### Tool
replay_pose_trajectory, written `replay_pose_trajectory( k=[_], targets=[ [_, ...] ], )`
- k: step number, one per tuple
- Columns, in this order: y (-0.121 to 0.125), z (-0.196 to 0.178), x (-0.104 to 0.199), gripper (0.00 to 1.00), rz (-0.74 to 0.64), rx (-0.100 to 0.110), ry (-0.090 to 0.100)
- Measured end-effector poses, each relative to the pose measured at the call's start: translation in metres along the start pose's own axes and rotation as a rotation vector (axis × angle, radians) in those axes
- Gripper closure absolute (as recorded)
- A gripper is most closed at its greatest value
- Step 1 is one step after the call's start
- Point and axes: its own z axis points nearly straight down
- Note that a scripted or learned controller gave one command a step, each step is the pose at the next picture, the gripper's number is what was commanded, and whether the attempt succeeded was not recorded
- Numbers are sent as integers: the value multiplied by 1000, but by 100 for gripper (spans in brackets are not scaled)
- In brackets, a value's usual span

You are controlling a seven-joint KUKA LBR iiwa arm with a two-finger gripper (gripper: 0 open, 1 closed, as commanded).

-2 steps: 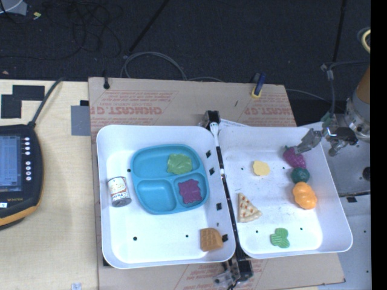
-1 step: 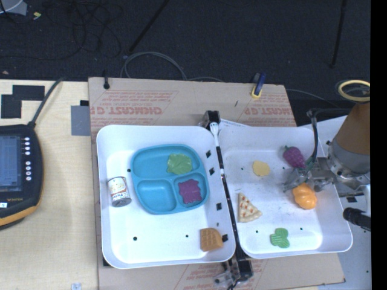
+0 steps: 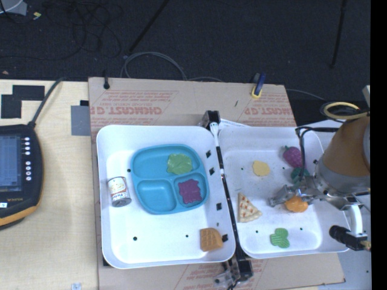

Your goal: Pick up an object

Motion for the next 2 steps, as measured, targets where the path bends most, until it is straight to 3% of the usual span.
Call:
replay_pose_trajectory(
  k=[1, 2],
  targets=[
    [1, -13, -2, 100, 4, -3, -1],
    [52, -4, 47, 100, -4, -8, -4]
  ],
)
